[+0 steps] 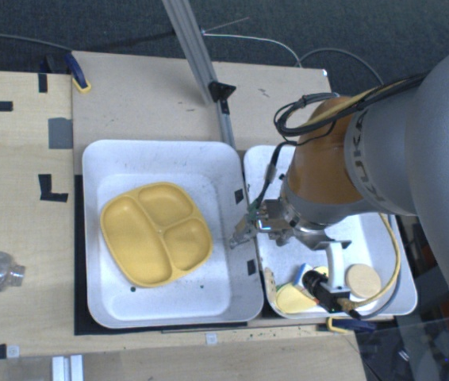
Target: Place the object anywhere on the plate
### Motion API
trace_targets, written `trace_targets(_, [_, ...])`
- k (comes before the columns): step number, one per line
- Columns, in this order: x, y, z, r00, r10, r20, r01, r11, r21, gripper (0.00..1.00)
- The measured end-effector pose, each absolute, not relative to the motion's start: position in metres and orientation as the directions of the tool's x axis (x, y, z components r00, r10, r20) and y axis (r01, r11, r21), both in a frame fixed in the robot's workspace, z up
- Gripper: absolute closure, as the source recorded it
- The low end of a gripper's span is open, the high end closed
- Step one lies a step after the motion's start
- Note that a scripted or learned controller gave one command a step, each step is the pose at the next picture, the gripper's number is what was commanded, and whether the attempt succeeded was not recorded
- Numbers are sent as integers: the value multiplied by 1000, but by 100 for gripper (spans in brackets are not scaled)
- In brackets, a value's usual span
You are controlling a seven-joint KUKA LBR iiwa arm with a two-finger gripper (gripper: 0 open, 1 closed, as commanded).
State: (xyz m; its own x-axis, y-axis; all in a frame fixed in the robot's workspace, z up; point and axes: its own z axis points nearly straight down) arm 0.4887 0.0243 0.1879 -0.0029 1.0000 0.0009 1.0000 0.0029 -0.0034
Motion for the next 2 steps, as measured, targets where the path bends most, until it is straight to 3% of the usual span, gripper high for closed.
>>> trace_targets(1, [489, 24, 197, -3, 1000, 2, 1000, 3, -5, 100])
trace_targets(2, [547, -2, 194, -1, 1000, -1, 1000, 1, 1, 100])
